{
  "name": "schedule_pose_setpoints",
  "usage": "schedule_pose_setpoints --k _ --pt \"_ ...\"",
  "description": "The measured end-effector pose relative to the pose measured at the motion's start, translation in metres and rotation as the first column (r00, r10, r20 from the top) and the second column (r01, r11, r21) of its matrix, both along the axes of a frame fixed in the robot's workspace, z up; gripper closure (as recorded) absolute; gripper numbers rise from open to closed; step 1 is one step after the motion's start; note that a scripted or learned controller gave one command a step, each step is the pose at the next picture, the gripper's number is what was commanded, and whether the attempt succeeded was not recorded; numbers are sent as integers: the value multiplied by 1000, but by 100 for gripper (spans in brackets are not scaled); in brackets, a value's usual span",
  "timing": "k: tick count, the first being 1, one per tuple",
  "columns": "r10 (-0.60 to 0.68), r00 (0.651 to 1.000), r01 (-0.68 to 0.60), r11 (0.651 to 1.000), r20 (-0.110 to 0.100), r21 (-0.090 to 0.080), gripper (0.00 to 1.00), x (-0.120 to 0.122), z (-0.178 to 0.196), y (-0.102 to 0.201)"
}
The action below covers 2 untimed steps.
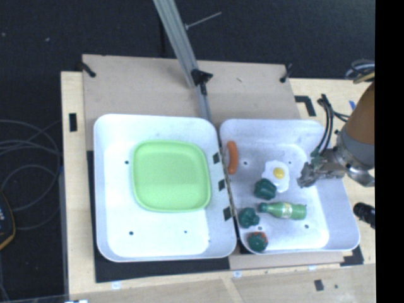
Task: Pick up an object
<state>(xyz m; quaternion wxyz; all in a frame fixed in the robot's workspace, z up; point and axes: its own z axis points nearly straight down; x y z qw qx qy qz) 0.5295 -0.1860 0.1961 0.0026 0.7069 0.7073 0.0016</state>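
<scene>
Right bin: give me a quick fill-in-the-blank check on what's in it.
1. The green plate lies in the ____ bin.
2. The fried egg lies in the ____ bin.
3. The bottle lies on its ____.
4. The hot dog lies beside the right bin's ____ wall.

Missing words: left; right; side; left

Gripper [307, 174] hangs over the right bin [334, 232], just beside the fried egg [277, 173]. Below it lie a green bottle [283, 210] and a green pepper [264, 189]; a green plate [171, 175] sits in the left bin [113, 232].

Claw [310, 173] low, wrist bent leftward.
</scene>
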Motion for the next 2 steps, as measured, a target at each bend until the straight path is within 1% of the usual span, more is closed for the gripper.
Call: schedule_pose_setpoints --k 1,2 --pt "-1 1000 1 1000 1 0 100 4 63 -2" --pt "0 1000 0 1000 -5 1 100 4 67 -3"
